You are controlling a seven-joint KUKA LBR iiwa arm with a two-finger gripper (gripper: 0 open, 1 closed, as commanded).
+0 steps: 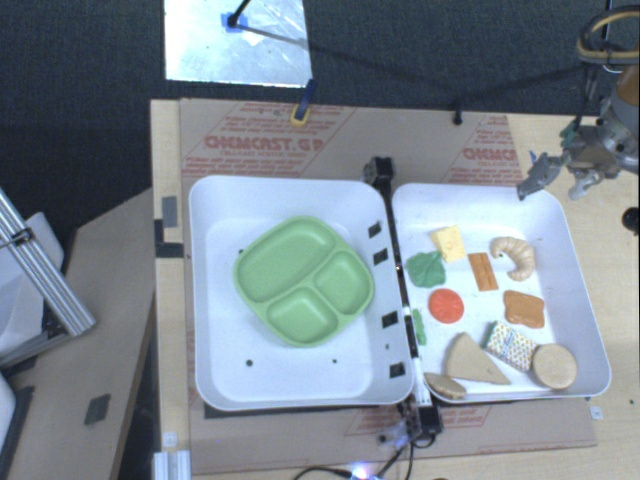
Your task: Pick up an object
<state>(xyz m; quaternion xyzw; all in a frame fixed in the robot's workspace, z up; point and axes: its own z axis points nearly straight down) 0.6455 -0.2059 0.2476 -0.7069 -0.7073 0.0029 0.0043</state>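
Your nearest candidate is the croissant, lying near the back of the right bin beside the orange stick. It looks like light, rigid toy food with a curved, smooth body, so it may slip; pinch it across the thick middle. The yellow cheese and red disc lie flat and look harder to grip. The gripper hovers above the bin's back right corner, its 2 fingers spread apart and gripping nothing. The left bin bears a green plate.

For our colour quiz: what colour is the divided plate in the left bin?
Light green plate, seen in the camera view.
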